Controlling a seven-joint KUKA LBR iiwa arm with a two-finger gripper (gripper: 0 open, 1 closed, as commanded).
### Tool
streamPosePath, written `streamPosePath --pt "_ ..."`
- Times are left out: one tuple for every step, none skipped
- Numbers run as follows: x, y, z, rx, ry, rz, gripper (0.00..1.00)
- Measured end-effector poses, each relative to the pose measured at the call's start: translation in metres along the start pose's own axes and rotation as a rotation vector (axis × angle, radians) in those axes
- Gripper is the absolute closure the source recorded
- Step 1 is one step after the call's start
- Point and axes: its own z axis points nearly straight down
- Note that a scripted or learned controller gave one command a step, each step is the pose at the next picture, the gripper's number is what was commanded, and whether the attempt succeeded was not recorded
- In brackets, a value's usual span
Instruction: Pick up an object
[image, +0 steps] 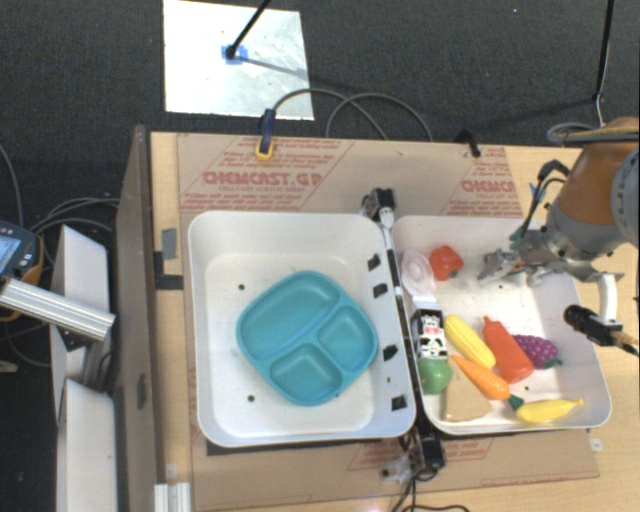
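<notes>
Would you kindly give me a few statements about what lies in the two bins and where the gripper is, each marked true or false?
1. The teal divided plate lies in the left bin. True.
2. The gripper is over the left bin. False: it is over the right bin.
3. The purple grapes lie in the right bin. True.
4. The corn cob rests on the plate. False: it lies in the right bin.
</notes>
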Motion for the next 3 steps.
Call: streamPosePath --pt "-0.006 0.03 0.016 -0.006 -0.002 -0.006 0.0" --pt "-0.007 0.028 0.005 -0.003 -0.002 -0.008 1.0" --pt "0.154 0.05 -0.09 -0.013 0.002 -0.015 1.0"
